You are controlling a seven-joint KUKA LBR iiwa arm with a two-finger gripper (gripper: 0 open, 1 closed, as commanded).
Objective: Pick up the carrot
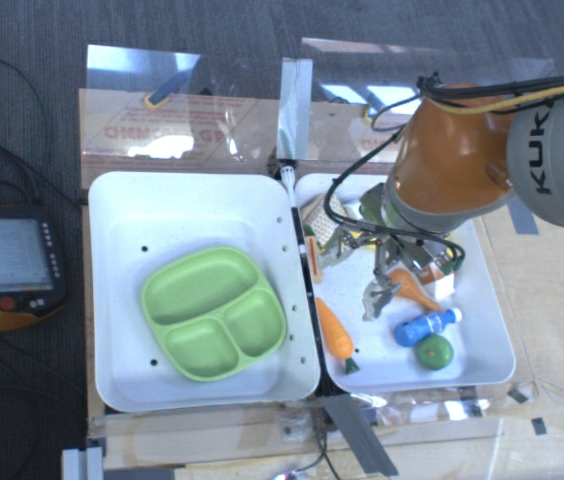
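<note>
The carrot (335, 333), orange with a dark green stem end, lies along the left wall of the right bin (489, 313), near its front. My gripper (380, 286) hangs under the orange wrist over the middle of that bin, to the right of the carrot and a little behind it, apart from it. A second small orange piece (414, 291) lies right beside the gripper; whether it touches the gripper is unclear.
A blue bottle (425, 325) and a green ball (434, 352) lie at the right bin's front right. A white block (443, 286) and a striped item (318, 225) are further back. The left bin (112, 268) holds a green divided plate (215, 311).
</note>
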